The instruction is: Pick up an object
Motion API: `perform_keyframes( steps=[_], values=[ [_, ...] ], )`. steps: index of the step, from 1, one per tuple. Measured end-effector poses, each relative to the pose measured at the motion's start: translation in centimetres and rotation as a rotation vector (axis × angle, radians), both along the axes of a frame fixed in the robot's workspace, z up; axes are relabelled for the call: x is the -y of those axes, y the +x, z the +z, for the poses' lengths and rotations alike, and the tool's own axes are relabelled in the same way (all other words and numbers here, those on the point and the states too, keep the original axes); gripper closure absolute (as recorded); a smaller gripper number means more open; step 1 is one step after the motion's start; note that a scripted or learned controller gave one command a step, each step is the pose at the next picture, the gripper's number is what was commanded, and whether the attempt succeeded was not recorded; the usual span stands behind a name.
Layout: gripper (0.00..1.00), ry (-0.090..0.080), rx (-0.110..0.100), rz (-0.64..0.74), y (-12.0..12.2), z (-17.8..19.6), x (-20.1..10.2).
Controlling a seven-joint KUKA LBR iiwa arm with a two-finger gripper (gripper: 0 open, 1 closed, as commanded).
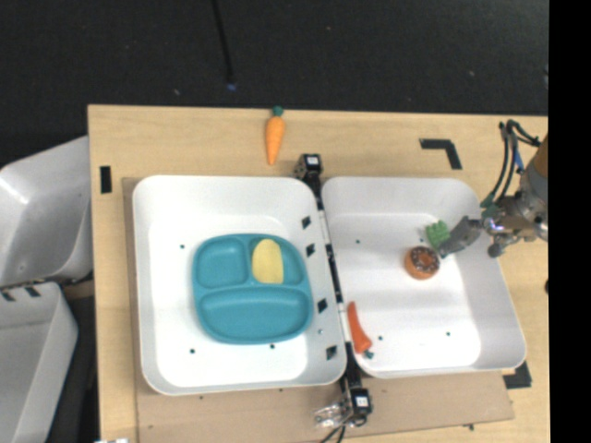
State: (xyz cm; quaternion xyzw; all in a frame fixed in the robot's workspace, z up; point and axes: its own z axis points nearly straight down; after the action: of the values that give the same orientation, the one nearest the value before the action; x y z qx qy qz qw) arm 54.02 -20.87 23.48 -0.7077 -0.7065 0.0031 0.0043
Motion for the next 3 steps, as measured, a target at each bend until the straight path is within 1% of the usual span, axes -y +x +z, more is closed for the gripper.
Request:
perform_keyframes(
  steps=[1, 2, 3],
  values=[
    [0.00, -0.003, 0.010, 0.003, 0.2, 0.6, 0.0],
    [0.00, -0.002, 0.008, 0.003, 0.4, -4.1, -0.8],
    [0.00, -0.003, 0.009, 0.002, 0.5, -9.3, 0.3]
  ],
)
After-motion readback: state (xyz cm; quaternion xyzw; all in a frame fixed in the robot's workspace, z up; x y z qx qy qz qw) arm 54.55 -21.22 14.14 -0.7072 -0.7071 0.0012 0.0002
